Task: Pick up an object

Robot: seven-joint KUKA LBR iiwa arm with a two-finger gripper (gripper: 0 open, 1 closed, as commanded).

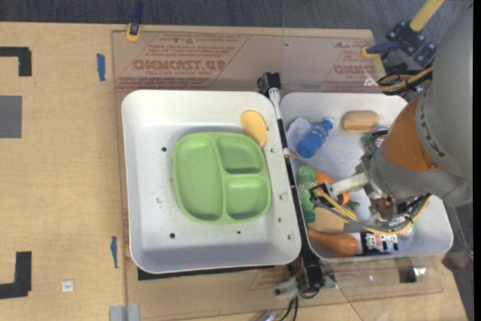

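My gripper [381,220] is low in the right bin [440,240], under the grey arm with its orange band. It hangs over the bin's front half, just right of a tan block [325,220] and above a brown sausage-like piece [336,242]. An orange piece [331,183] and a green piece [306,175] lie to its left. A blue bottle [311,137] and a tan bread roll [361,120] lie at the back of this bin. The arm hides part of the bin's right side.
The left bin [146,162] holds a green divided plate [222,177], with a yellow oval object [255,125] at its back right corner. A black divider bar [279,133] runs between the bins. Cardboard [188,56] lies behind them.
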